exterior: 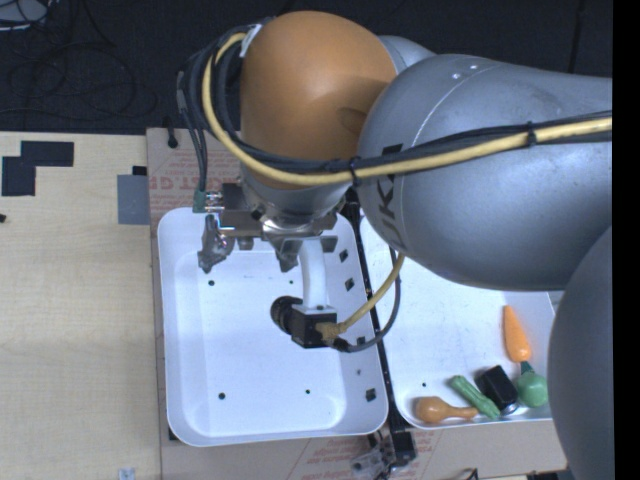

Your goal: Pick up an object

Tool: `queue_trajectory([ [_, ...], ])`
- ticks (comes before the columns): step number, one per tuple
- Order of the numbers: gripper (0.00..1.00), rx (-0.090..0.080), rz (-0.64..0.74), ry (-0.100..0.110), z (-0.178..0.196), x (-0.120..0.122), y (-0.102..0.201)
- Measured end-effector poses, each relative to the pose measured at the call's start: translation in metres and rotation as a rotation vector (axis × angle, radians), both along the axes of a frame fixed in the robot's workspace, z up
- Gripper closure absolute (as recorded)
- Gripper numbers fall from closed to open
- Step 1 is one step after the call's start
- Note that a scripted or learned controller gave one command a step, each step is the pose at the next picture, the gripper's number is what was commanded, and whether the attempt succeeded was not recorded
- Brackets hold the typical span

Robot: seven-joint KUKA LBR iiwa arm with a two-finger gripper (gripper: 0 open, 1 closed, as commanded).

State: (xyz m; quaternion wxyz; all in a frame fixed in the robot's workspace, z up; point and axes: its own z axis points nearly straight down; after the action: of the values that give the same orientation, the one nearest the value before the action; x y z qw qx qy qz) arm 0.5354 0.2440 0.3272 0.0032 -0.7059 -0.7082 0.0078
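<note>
The tool (250, 253) hangs over the left bin (190, 388), near that bin's far edge. It sits just under the arm's big orange band (310, 83). One grey finger (210, 248) shows on the left and another finger (288, 256) shows on the right. There is a gap between them, so the tool is spread apart. Nothing sits between the fingers. A white post comes down from the tool's right side, and a small black part (300, 320) hangs at its end, over the middle of the left bin. A yellow cable (480, 148) runs along the grey arm (490, 168) and loops around the orange band.

The white floor of the left bin shows a few little dark dots.

The things to pick up are all in the right bin (440, 318). They lie close together by its near right corner, well apart from the tool. An orange carrot (516, 334) lies nearest the right edge. Below it is a green round thing (533, 388). Just beside that is a small black block (497, 386), touching a green stick (472, 395). An orange pear-shaped toy (440, 409) lies by the near edge of the bin.

Both bins sit side by side on a brown board (165, 163) on the worktop (70, 308). The worktop is pale wood, with some dark squares near its far left side
</note>
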Motion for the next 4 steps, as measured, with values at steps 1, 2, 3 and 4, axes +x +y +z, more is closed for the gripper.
queue_trajectory([
  [1,0.00,0.013,0.002,-0.023,0.131,-0.056,0.000],
  [2,0.00,0.006,-0.008,-0.024,0.214,0.047,-0.032],
  [3,1.00,0.003,0.003,-0.008,0.219,0.043,-0.028],
  [4,1.00,0.005,0.000,-0.011,0.208,0.063,0.001],
])
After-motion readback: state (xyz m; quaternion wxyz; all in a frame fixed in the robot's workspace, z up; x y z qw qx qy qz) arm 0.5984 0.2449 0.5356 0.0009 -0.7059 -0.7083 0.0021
